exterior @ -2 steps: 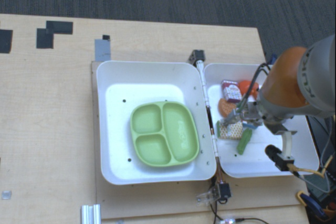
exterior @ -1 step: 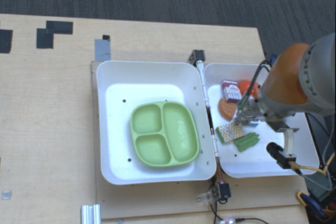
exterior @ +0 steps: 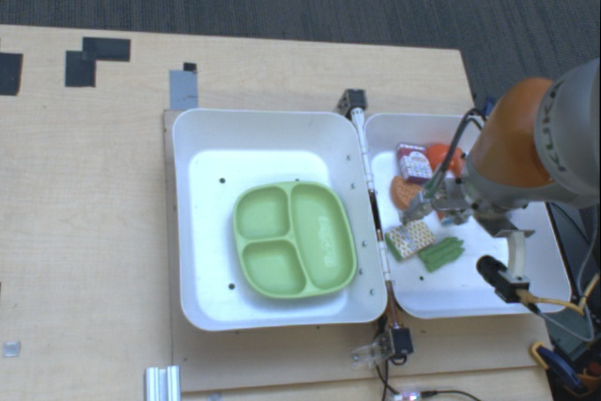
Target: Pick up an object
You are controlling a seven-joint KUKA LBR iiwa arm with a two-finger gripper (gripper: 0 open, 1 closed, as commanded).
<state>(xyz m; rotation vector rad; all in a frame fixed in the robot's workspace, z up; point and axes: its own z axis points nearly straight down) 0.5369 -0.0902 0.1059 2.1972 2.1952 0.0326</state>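
The right bin (exterior: 470, 296) holds several small objects. A maroon box (exterior: 412, 161) lies near the back beside an orange piece (exterior: 439, 155), with a brown-orange round item (exterior: 404, 192) just in front of them. A patterned packet (exterior: 410, 239) and a green pod-shaped item (exterior: 441, 252) lie further forward. My gripper (exterior: 427, 205) hangs low over the left half of this bin, between the round item and the patterned packet. The wrist hides its tip, and I see nothing clearly held in it.
The left bin (exterior: 202, 202) carries a green three-compartment plate (exterior: 294, 239). The divider between the bins (exterior: 372, 202) runs close to the left of the gripper. The arm's orange band (exterior: 512, 141) and grey body cover the right bin's right side. Cables trail at the front right corner (exterior: 540, 300).
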